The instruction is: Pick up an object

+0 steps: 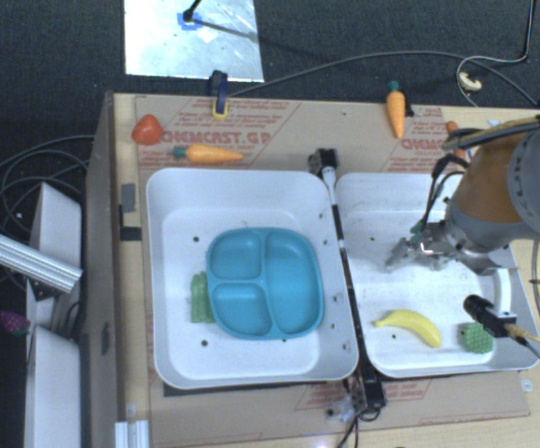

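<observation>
In the right bin [381, 194], a yellow banana [409, 326] lies near the front wall, with a small green broccoli-like piece [477, 338] to its right in the front corner. My gripper [417, 254] hovers over the middle of this bin, above and slightly behind the banana. Its two metal fingers are spread apart, open, with nothing between them. The grey arm with its orange band [493, 189] comes in from the right. The left bin [172, 203] holds a blue divided plate [265, 283] with a green piece [200, 299] against its left edge.
A black divider [337, 227] separates the two bins. On the cardboard border behind them lie an orange carrot [209, 154], a red tomato-like item [146, 130] and another carrot [396, 112]. Cables run along the back and left.
</observation>
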